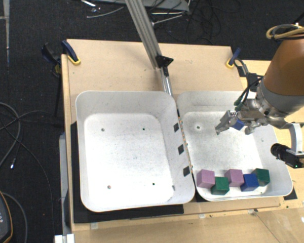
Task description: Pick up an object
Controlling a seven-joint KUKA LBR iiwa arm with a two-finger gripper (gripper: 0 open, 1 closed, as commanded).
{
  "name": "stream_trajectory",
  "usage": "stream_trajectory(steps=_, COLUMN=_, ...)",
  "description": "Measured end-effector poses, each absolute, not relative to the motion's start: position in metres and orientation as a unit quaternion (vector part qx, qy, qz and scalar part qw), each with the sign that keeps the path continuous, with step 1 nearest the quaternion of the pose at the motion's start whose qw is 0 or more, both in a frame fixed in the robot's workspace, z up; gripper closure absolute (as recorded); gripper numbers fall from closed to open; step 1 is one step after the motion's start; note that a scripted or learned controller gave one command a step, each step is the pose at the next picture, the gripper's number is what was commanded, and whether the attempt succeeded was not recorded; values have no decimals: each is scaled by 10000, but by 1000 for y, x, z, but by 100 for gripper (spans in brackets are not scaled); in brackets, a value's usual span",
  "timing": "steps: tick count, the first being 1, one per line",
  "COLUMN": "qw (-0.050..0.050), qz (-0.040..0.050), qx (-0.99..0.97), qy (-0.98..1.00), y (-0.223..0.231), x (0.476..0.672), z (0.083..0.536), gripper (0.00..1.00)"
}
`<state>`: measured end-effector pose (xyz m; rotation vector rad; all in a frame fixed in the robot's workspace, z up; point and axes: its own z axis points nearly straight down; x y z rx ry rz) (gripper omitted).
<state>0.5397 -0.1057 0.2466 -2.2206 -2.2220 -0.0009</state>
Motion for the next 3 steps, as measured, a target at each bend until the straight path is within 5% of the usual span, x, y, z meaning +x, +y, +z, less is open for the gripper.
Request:
stream_trajectory(steps=1, qw=21, qz=35, qx=-7092, qy=-7050, y=-176, x=539, z=163, gripper=0)
stream_trajectory(steps=2, qw=-15, qz=3, qx=-7065, qy=-7077, y=-205, x=600, z=92, gripper=0)
stream_trajectory(steps=3, qw=58, qz=48, qx=-7061, qy=-7081, y=-160, x=659, z=118, gripper=0)
